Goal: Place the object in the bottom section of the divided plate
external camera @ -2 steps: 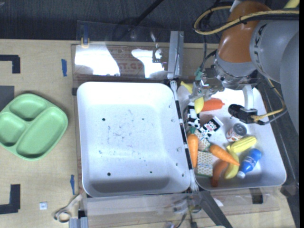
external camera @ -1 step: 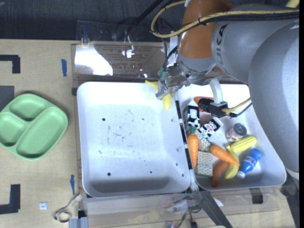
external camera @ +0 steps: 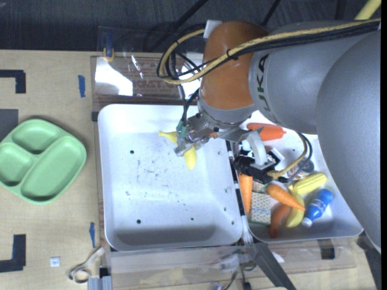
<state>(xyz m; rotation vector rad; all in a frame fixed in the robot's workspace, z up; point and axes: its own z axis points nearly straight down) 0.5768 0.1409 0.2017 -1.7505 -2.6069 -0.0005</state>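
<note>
while the two-finger gripper [external camera: 188, 136] hung over the left white bin [external camera: 121, 180], i saw it clamped on a yellow banana-shaped toy [external camera: 190, 157]. the pale green divided plate [external camera: 42, 160] lay well apart to the left.

Partial black lettering "UK" reads vertically on the grey metal robot arm [external camera: 284, 77]; no other legible text.

Two white bins [external camera: 121, 162], one green divided plate [external camera: 41, 160] (three sections), two carrots [external camera: 284, 195].
</note>
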